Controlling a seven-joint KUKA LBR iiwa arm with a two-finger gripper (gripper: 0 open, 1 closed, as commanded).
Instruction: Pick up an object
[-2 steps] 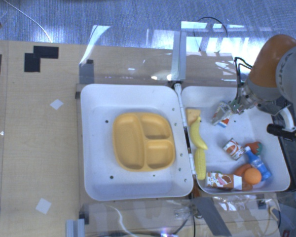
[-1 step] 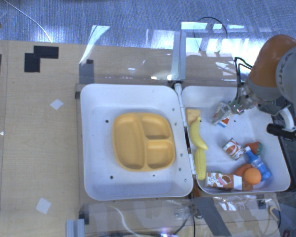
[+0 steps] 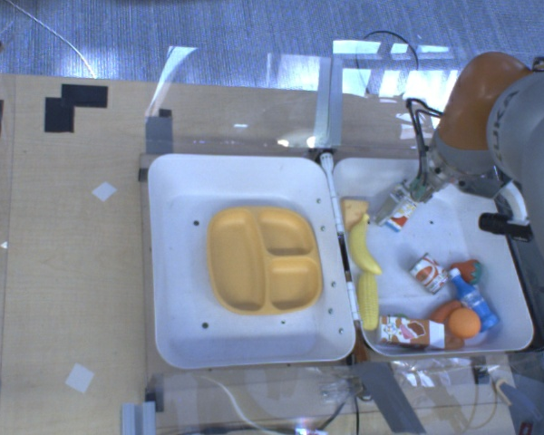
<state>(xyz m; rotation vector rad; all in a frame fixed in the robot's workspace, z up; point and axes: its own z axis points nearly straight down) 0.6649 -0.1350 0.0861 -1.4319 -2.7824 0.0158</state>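
A carton point(image 3: 410, 332) and an orange point(image 3: 465, 323) lie at the right bin's point(image 3: 499, 252) near edge, at 6 o'clock from the gripper point(image 3: 399, 204). A can point(image 3: 427, 274) sits nearer it. A banana point(image 3: 364, 251) lies at 8 o'clock. Whether the gripper is closed cannot be told.

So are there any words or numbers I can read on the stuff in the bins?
No text can be read.
Small can: red and white label, too blurred to read.
Carton lying at the bin's front: printed, too small to read.
Blue bottle: no readable label.
Yellow tray: no writing.
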